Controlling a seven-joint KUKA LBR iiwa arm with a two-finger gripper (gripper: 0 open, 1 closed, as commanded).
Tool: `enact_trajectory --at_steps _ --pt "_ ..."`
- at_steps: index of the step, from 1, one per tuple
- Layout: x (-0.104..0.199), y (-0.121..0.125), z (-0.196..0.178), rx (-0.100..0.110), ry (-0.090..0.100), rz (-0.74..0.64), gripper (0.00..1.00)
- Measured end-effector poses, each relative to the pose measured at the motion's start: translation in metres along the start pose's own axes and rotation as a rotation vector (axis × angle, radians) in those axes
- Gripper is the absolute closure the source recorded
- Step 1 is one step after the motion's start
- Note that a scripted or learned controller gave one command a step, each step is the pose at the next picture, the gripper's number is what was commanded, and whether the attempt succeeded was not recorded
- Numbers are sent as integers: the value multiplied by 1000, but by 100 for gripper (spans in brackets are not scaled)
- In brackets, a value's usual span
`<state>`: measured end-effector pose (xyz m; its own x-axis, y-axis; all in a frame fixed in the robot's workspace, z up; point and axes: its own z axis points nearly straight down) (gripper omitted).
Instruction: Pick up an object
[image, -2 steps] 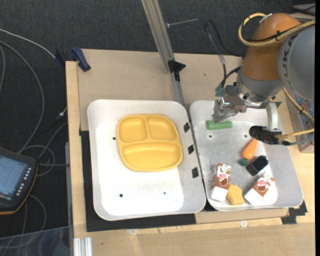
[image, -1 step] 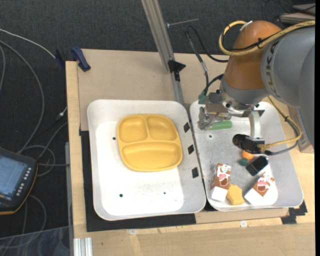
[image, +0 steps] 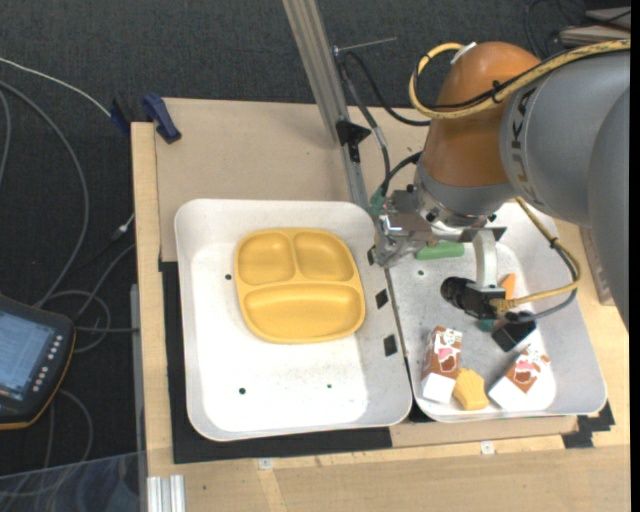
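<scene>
A: Items for picking?
B: Red-and-white carton (image: 445, 352), with a yellow block (image: 470, 390) just beside it, near the front of the right bin (image: 562, 300).
A: Gripper (image: 400, 232)?
B: Over that bin's far left corner, apart from both; grip state cannot be told. Yellow divided plate (image: 300, 285) lies in left bin (image: 290, 395).

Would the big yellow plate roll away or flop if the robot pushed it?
Probably not roll: the yellow plate lies flat in its white bin, so it would likely slide. It looks like stiff moulded plastic with three walled sections, so it probably keeps its shape. Being wide and low, it may only be grabbable by the rim.
</scene>
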<state>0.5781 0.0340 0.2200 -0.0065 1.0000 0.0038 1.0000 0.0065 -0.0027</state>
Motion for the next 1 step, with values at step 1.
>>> enact_trajectory --at_steps 1 --pt "46 -21 -15 1 0 0 100"
